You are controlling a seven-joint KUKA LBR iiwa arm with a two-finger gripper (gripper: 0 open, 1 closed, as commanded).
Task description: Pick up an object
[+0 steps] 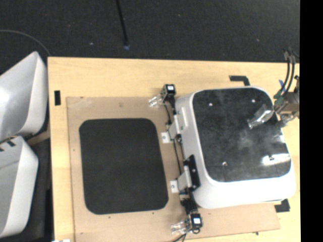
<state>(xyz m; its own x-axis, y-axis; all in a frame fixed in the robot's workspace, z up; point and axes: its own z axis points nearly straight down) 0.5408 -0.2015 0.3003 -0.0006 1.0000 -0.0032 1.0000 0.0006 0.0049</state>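
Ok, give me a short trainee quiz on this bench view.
1. True or false: the tool hangs over the dark mat on the view's left.
2. The floor of the white bin looks: A red, B dark and speckled, C yellow.
3. Fill in: the arm reaches in from the view's ____ side.

Key: 1 false, it is over the white bin. 2 B. 3 right.

Wooden bench [116,77] — brown board [73,160] on it, black mat [123,165] left, white bin [242,193] right.
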